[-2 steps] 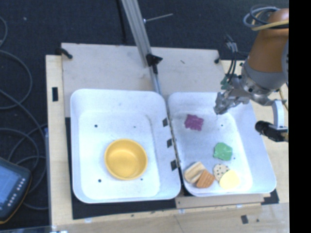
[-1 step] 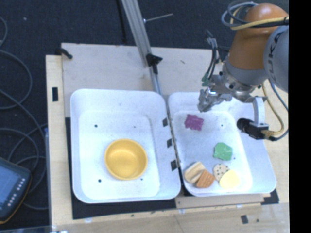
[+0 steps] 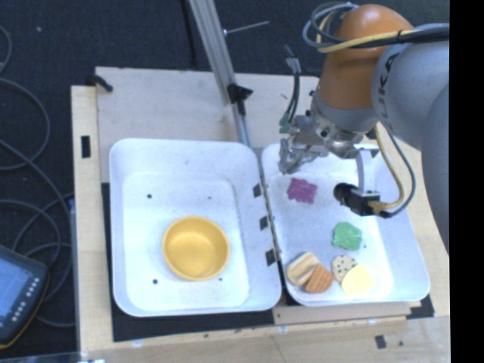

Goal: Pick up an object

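Left bin point(image 3: 128, 203): holds a yellow bowl point(image 3: 196, 246), well apart from the arm.
Right bin point(image 3: 401, 255): holds a purple piece point(image 3: 302, 190), a green piece point(image 3: 347, 236) and a cluster of small food-like items point(image 3: 331, 273) at the near edge.
Gripper point(image 3: 291, 159): low over the right bin's far left corner; whether it is open or closed I cannot tell.
Key relation: the purple piece lies just beside the gripper, toward the near side and slightly right, probably the closest target.

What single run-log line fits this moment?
arm: over right bin | tool: above purple piece | yellow bowl: left bin
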You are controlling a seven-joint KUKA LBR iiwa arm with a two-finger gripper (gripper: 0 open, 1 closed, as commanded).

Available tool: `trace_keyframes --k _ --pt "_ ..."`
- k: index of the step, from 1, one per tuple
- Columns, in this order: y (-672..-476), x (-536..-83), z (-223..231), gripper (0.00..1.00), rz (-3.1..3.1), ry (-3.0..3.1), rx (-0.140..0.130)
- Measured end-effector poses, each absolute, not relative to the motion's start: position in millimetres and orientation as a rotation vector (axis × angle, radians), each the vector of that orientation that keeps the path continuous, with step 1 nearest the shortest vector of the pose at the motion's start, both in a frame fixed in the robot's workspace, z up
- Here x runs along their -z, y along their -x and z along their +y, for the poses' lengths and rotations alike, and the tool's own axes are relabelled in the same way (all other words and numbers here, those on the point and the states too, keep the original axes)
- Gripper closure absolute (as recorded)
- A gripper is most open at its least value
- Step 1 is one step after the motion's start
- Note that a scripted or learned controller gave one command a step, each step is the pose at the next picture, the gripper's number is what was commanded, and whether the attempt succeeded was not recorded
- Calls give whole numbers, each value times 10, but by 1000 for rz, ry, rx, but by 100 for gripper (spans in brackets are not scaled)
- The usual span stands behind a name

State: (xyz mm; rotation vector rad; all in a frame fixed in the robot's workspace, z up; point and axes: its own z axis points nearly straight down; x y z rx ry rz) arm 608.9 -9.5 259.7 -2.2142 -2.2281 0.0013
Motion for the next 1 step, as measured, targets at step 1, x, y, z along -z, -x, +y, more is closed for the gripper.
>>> trace_keyframes --k 1 --pt "-6120 -2462 463 100 -2228 2214 -2"
